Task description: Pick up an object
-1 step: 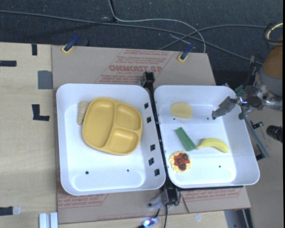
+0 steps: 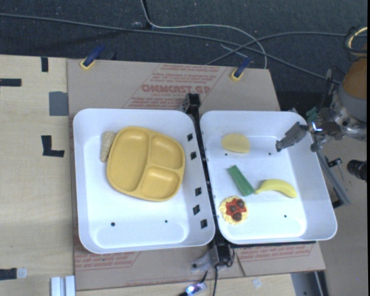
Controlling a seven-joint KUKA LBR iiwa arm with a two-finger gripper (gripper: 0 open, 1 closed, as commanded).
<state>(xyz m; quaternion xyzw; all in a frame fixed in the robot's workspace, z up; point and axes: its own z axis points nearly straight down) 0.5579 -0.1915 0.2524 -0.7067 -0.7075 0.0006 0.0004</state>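
Since the gripper (image 2: 294, 135) hangs at the right bin's (image 2: 314, 227) upper right edge holding nothing, probably lining up on the banana (image 2: 277, 188), can't tell its finger state.

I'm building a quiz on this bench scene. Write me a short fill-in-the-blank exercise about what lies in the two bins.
1. The yellow divided plate lies in the ____ bin as seen in the camera view.
2. The green stick lies between the pale yellow piece and the ____.
3. The banana has the colour ____.
4. The gripper hovers over the ____ bin.

Missing words: left; red-topped round piece; yellow; right
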